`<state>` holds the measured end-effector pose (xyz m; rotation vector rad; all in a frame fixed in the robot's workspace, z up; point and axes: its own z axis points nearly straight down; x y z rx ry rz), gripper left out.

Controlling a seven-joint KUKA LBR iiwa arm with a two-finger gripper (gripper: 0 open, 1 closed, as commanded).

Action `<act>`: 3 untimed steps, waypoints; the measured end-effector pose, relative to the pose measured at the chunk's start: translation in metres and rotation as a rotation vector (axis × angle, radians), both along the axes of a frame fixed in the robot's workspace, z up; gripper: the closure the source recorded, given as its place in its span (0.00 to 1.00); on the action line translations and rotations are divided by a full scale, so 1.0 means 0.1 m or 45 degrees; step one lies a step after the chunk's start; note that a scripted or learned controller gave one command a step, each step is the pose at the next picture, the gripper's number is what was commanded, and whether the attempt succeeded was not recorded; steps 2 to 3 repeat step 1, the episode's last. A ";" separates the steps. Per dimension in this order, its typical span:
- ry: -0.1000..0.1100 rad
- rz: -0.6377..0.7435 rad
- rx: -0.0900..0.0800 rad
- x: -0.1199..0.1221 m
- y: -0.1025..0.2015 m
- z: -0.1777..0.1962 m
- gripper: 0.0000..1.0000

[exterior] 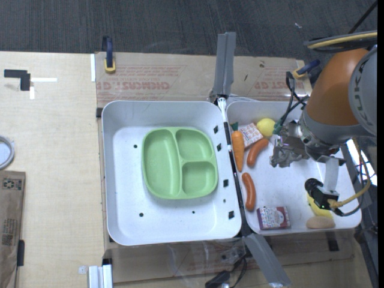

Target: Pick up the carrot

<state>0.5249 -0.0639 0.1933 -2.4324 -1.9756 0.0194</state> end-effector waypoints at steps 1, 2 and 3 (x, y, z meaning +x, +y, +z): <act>0.009 0.002 -0.001 0.00 -0.01 0.05 1.00; 0.009 0.002 -0.001 0.00 -0.01 0.05 1.00; 0.009 0.002 -0.001 0.00 -0.01 0.05 1.00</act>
